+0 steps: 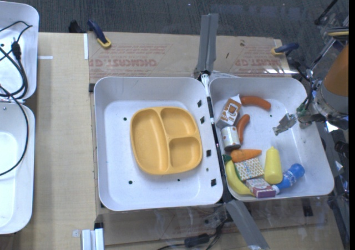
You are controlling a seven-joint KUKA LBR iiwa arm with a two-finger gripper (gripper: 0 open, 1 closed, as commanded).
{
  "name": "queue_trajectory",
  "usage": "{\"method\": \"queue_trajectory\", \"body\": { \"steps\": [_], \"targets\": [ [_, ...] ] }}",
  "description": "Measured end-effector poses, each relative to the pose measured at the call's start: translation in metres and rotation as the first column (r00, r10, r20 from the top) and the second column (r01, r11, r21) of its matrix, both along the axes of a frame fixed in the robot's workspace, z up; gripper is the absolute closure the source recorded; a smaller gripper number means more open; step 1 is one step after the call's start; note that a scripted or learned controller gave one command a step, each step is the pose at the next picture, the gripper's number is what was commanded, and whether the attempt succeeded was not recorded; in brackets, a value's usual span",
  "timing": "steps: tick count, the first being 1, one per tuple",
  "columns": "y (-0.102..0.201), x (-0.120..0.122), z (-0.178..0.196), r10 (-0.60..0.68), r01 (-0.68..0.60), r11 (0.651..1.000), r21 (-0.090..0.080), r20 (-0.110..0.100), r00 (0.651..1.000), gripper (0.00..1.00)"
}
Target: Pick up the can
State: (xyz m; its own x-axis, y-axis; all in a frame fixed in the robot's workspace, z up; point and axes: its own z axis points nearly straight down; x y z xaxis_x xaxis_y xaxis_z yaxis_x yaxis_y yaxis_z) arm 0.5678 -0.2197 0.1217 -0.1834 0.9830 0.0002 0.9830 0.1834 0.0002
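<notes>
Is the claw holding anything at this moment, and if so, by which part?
Nothing is held. The claw hangs over a bare part of the right bin, with no object between its fingers. The can lies apart, near that bin's left wall.

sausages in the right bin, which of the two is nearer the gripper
The sausage lying crosswise at the bin's far edge, up-left of the gripper. The other sausage stands lengthwise beside the can, further left.
</notes>
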Motion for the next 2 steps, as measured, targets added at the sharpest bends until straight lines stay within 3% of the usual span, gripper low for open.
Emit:
{"method": "queue_trajectory", "body": {
  "steps": [1,2],
  "targets": [
    [0.018,-0.06,0.073,0.24,-0.24,0.971,-0.001,0.0,0.971,0.0],
    [0.062,-0.088,-0.027,0.245,-0.245,0.969,-0.004,0.005,0.969,0.0]
  ]
}}
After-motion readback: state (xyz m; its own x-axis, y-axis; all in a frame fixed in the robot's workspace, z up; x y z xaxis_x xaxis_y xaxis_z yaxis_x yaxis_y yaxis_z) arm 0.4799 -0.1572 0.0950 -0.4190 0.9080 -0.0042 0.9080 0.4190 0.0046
